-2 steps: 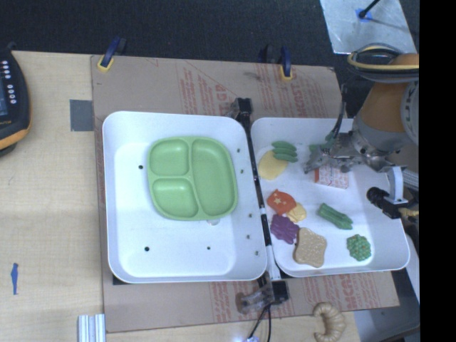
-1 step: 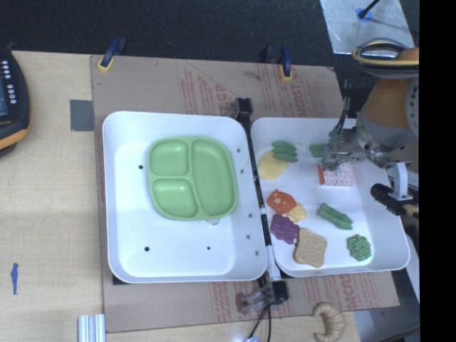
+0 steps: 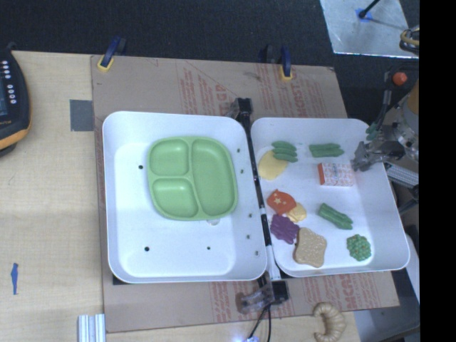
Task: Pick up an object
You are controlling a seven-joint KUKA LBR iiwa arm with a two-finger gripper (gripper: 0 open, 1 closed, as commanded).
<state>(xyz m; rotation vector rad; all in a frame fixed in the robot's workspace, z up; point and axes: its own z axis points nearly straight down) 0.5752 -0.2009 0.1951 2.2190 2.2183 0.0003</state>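
The right bin [image 3: 377, 216] holds several toy foods: a red-and-white packet [image 3: 335, 174], green pods [image 3: 325, 149] [image 3: 284, 150] [image 3: 334, 216], a yellow piece [image 3: 271, 166], a red piece [image 3: 280, 201], a purple bunch [image 3: 283, 228], a tan cracker [image 3: 311, 248] and a green broccoli [image 3: 358, 247]. My gripper [image 3: 363, 158] hangs at the bin's right rim, just right of the packet, with nothing seen between its fingers.
The left bin [image 3: 125, 212] bears a green divided plate [image 3: 192, 177]. A tan curled object [image 3: 329, 320] lies on the cardboard below the right bin. Blue clamps [image 3: 286, 63] hold the cardboard's far edge. A black pendant [image 3: 10, 98] sits far left.
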